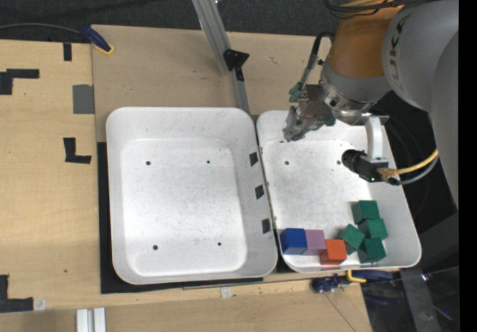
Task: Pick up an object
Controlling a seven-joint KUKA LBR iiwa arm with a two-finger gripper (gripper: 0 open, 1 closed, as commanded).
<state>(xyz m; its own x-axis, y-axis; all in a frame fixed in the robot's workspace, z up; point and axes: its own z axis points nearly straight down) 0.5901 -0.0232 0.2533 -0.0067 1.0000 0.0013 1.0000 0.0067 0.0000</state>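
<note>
My gripper hangs over the far left corner of the right bin, well away from the blocks. Nothing shows between its fingers. At the near end of that bin lie a blue block, a lilac block and an orange block in a row. Beside them to the right sit several green blocks, clustered against the bin's near right corner.
The left bin sits beside the right one, its wall touching it. A slanted metal post rises behind the bins. A black cable fitting hangs from the arm over the right bin.
</note>
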